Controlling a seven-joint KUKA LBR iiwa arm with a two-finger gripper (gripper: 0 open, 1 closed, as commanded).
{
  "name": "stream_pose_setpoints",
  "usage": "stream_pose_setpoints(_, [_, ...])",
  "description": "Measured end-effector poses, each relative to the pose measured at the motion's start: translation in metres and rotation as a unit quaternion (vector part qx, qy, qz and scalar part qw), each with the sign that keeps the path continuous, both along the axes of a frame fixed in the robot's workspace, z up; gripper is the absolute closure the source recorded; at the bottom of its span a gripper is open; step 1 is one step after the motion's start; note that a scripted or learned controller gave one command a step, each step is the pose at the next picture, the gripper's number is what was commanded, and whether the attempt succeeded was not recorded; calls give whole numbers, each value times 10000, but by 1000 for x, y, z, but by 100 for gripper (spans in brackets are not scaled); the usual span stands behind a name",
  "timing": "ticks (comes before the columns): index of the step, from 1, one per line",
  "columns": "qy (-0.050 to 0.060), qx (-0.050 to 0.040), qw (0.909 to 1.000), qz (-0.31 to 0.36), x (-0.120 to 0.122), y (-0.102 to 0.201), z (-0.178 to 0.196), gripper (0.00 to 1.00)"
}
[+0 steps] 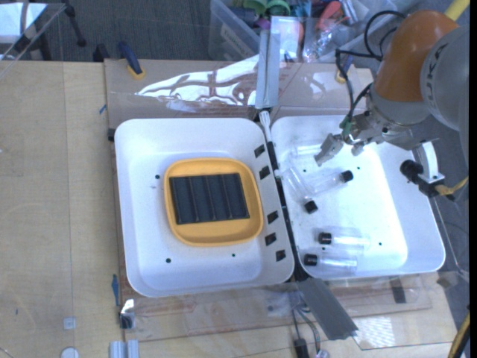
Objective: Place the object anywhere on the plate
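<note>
Nearest the camera, well clear of the end effector (341, 145) on its near side, two clear vials (344, 240) with black caps lie side by side in the right bin (419, 246). Two more capped vials (322, 179) lie just below the end effector in the view, close under it, one angled toward the middle wall. One of these is presumably the object to move; none is on the plate yet. Whether the end effector is apart or together I cannot tell from this angle, and nothing can be seen gripped in it.

The step in hand looks like the pick. A good try would settle over a single vial, square across its narrow width and not along its length, and low enough to catch the round body, since clear plastic tubes are likely to roll or squirt out. The pair under the end effector lie close together, so the outer one with bare floor beside it seems the safer choice.

The yellow plate (213, 234) sits in the left bin (140, 200), far across from the end effector toward the view's left, with a dark ribbed insert filling its middle. Between them runs the joined bin wall (270, 200) with black clips, so the carry must lift over that ridge. The plate is broad, with white floor all round, leaving generous room for the drop.
</note>
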State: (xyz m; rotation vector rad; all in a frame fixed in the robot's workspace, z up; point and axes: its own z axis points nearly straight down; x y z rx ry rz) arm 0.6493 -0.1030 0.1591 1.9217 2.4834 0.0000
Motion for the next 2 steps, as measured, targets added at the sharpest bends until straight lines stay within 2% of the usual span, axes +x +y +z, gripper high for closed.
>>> stream_pose_setpoints(1, [-30, -17, 9701, 2425, 19, -30, 72, 0])
stream_pose_setpoints(2, [-60, -40, 9698, 2437, 20, -29, 83, 100])
